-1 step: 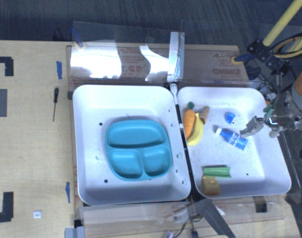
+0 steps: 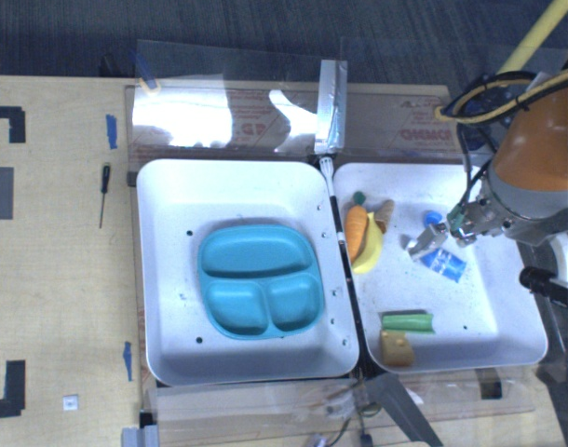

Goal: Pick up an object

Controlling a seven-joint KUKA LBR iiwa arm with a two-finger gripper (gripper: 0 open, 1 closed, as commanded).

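Fingers: spread cannot be made out. Gripper [image 2: 431,240], right of centre, hangs above blue packet [image 2: 446,264] in right bin [image 2: 521,343]. Advice: descend squarely, straddling packet. Carrot [image 2: 357,232] and banana [image 2: 370,250] lie leftward; green block [image 2: 407,321] below.

Blue divided tray [image 2: 261,279] in left bin [image 2: 163,250]; screwdriver [image 2: 104,192] on bench [image 2: 51,277].

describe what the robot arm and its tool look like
The arm is grey with a broad orange band above the wrist, and black and yellow cables loop over its top. The tool is small, metallic silver-grey, with thin fingers.
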